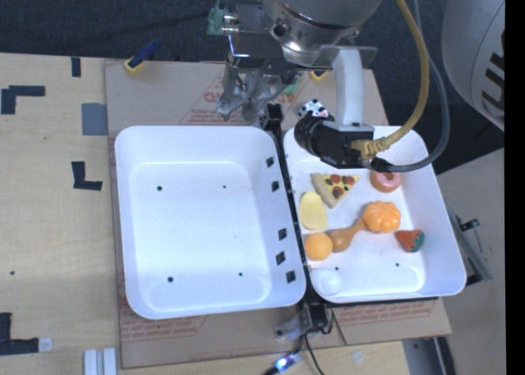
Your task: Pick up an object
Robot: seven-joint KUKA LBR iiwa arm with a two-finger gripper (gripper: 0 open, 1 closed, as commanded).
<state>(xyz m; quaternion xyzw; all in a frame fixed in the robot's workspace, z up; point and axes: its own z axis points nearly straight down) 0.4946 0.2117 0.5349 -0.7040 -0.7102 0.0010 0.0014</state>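
The right bin (pixel 435 271) holds several toy foods: a pizza slice (pixel 335 187), a pink donut (pixel 385 180), a pale yellow piece (pixel 312 211), an orange round fruit (pixel 381 217), a tan drumstick (pixel 348 235) beside an orange ball (pixel 318 245), a red strawberry (pixel 409 240) and a white piece (pixel 328 281). My gripper (pixel 250 102) hangs high over the back rim of the left bin (pixel 135 201), near the divider. It looks open, with nothing between its fingers. It is well apart from the foods, up and to their left.
A black fitting (pixel 326 142) with a yellow cable hangs over the right bin's back left corner. A small black-and-white object (pixel 312 109) lies behind that bin. The arm's body covers the top middle. A blue-and-yellow clip (pixel 141 56) sits on the cardboard's far left corner.
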